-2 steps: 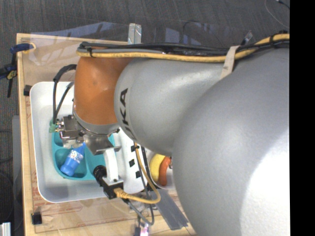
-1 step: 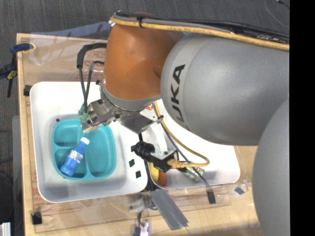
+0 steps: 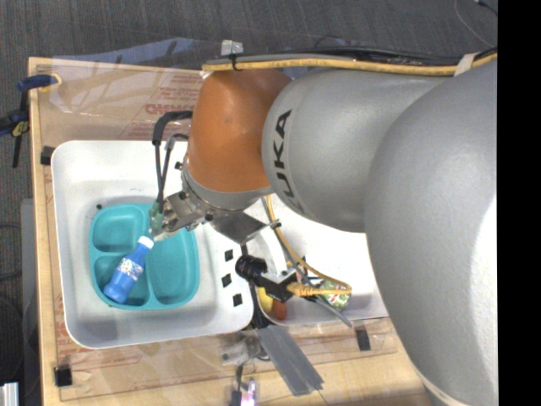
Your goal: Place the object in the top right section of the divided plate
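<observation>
A teal divided plate [image 3: 176, 279] lies in the left white bin [image 3: 72, 193]. A blue bottle [image 3: 124, 276] with a white cap rests slantwise in the plate's lower left part, and its cap points up and right over the ridge between sections. My gripper [image 3: 161, 217] hangs just above and to the right of the cap, at the plate's top edge. The orange band and grey wrist hide the plate's upper right area. Nothing visibly sits between the gripper and the bottle.
The right bin [image 3: 355, 244] is mostly hidden by the arm. At its front lie a yellow-orange round item [image 3: 274, 304] and a colourful packet [image 3: 328, 293]. Grey tape [image 3: 286, 364] sticks to the bench's front edge.
</observation>
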